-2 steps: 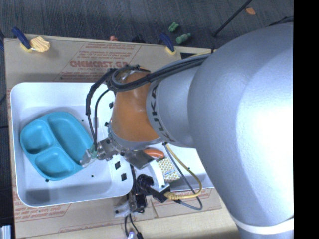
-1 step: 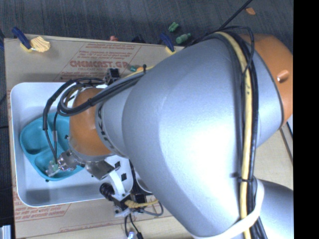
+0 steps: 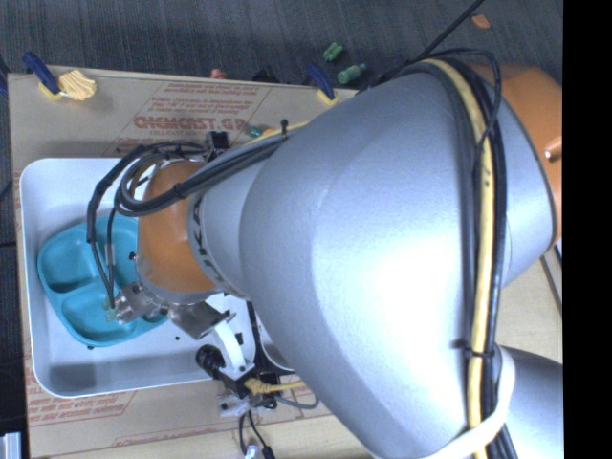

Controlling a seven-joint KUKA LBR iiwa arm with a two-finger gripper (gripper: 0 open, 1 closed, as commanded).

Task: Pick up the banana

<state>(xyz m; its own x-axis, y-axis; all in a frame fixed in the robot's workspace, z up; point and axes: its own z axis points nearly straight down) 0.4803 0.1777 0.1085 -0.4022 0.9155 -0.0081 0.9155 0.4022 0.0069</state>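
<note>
Red print runs across the brown cardboard sheet (image 3: 191, 103) under the bins. The biggest line reads roughly "CHEMCAST GP", with smaller red lines above and below it that are too fine to read. More red lettering shows on the cardboard at the lower left corner, also too small to read. The grey arm (image 3: 382, 256) takes up most of what can be seen from here, coming in from the right and bending down over the white bin (image 3: 29, 256) on the left. Its orange band (image 3: 167, 237) sits over the middle of that bin, looped by black cables (image 3: 105, 208), and a yellow cable (image 3: 483, 208) runs along the big grey shell. Below the band the gripper (image 3: 122, 306) points down onto a teal divided dish (image 3: 67, 266) that lies against the bin's left side. The metal end seems to touch or hang just over the dish's lower lobe, and I cannot tell whether the gripper is spread or pressed together. I cannot tell where the banana lies, nor how it sits relative to the gripper. A blue clamp (image 3: 40, 70) with a pale yellow lump (image 3: 78, 86) beside it pins the cardboard's top left corner. Another blue clamp (image 3: 320, 79) sits along the top edge, and a few green bits (image 3: 335, 54) lie on the dark floor beyond.
</note>
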